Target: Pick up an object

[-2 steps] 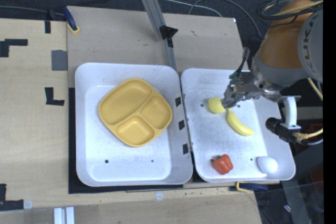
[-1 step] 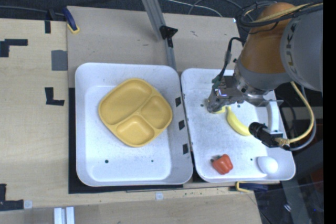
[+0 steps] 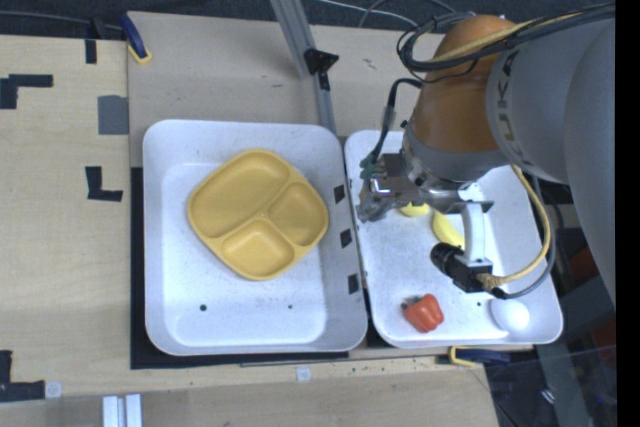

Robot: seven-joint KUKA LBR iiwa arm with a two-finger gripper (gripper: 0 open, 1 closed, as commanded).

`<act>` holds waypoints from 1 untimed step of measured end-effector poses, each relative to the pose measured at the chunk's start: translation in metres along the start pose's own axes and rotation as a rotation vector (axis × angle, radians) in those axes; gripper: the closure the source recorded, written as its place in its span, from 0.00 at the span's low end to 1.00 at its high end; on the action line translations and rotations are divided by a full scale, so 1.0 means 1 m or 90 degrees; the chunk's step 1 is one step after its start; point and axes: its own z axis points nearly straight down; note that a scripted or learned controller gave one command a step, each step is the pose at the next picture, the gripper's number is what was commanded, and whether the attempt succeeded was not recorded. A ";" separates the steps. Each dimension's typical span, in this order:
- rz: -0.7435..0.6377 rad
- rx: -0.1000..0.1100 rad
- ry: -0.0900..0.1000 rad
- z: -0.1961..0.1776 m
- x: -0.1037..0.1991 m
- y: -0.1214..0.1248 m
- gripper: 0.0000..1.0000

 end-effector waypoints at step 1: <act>0.000 0.001 0.000 0.010 0.056 -0.002 1.00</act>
